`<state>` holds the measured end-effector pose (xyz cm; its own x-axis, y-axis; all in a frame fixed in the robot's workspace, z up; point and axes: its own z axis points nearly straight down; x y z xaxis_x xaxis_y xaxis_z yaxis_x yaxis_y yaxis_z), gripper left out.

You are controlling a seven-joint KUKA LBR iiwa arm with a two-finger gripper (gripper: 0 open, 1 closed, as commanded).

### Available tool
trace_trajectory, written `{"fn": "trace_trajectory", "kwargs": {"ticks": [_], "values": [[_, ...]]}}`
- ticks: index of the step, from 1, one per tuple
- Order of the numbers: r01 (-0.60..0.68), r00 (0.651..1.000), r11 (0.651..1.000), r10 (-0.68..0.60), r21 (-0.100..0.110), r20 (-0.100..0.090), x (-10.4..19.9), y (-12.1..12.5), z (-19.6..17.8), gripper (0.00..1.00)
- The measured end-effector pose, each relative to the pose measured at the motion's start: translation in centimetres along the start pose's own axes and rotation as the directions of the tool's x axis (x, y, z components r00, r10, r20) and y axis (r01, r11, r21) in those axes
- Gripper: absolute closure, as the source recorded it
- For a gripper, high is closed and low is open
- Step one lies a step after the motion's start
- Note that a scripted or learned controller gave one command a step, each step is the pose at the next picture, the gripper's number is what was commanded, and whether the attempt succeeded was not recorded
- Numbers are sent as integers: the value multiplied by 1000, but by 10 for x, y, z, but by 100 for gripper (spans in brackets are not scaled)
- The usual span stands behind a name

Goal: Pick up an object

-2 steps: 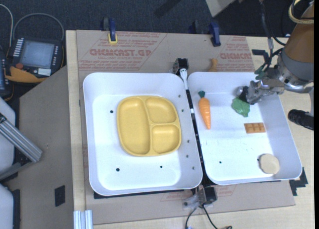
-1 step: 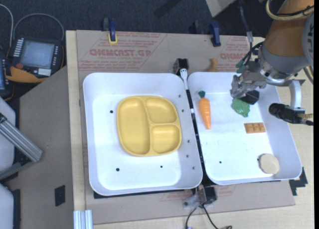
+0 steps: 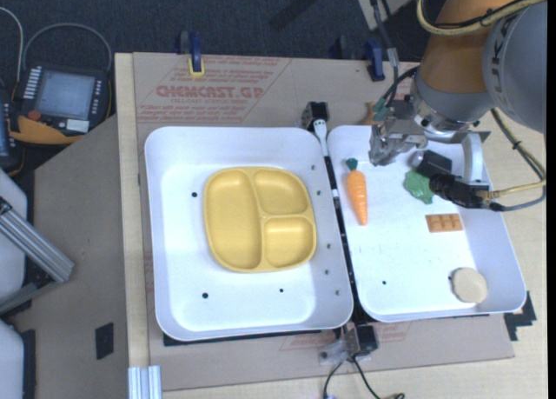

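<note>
**Claw over the right bin, toys lying loose**

A toy carrot (image 3: 357,196) lay in the right bin (image 3: 400,297), near its left wall, with its green top pointing away from the camera and its orange tip toward it. Right of the carrot, well apart from it, a small green object (image 3: 418,186) lay on the white floor, partly under the arm's hardware. Nearer the camera and further right sat a flat orange-brown waffle-like piece (image 3: 445,223), and nearer still, close to the bin's front right corner, a round tan piece (image 3: 468,285).

The claw (image 3: 383,153) hung over the far part of the right bin, just beyond the carrot's green top and between the carrot and the green object. Nothing was visible between its fingers; whether they were spread or pressed together could not be told from this slant. Above it rose the grey wrist and the orange band (image 3: 465,28), reaching in from the right, with cables trailing beside it.

The left bin (image 3: 174,215) held a yellow divided plate (image 3: 259,218) with three compartments, lying near its middle. Both bins sat side by side on a cardboard-covered desk (image 3: 217,84). A pendant with a screen (image 3: 62,97) lay off the desk to the left.
</note>
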<state>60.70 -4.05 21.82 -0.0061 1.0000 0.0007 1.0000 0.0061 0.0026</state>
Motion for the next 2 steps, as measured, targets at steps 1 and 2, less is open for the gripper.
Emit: {"fn": "trace_trajectory", "kwargs": {"ticks": [1,2], "values": [[1,1000,1000,-1,-1,-1,59,12,-7,100],[-1,1000,1000,1,5,0,107,10,2,100]]}}
